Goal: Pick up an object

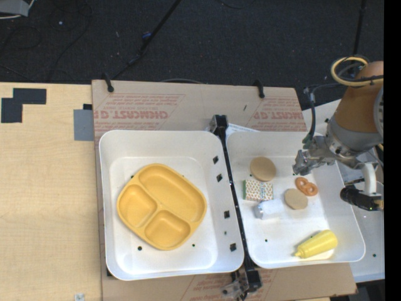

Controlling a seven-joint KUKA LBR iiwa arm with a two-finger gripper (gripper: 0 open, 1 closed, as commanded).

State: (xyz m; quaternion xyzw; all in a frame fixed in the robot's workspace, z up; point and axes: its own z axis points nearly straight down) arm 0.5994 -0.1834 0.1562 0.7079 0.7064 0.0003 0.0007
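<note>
My gripper [303, 165] hangs over the far right part of the right bin [276, 259], at the end of the grey arm that reaches in from the right. Just below it lies a small orange pretzel-shaped ring [306, 186]. A tan round disc [263, 168] rests to the gripper's left, and a second tan disc [296, 199] sits beside the ring. A green-and-white patterned packet [259, 190] and a small grey-white piece [260, 210] lie near the bin's left wall. A yellow corn-like object [316, 244] lies at the front right. Nothing shows between the gripper and the bin floor.
The left bin [113, 149] holds a yellow three-compartment tray [161, 205]. A black divider rail [230, 199] separates the two bins. Cardboard [188, 105] lies under both bins, with a wooden bench surface [44, 199] at the left.
</note>
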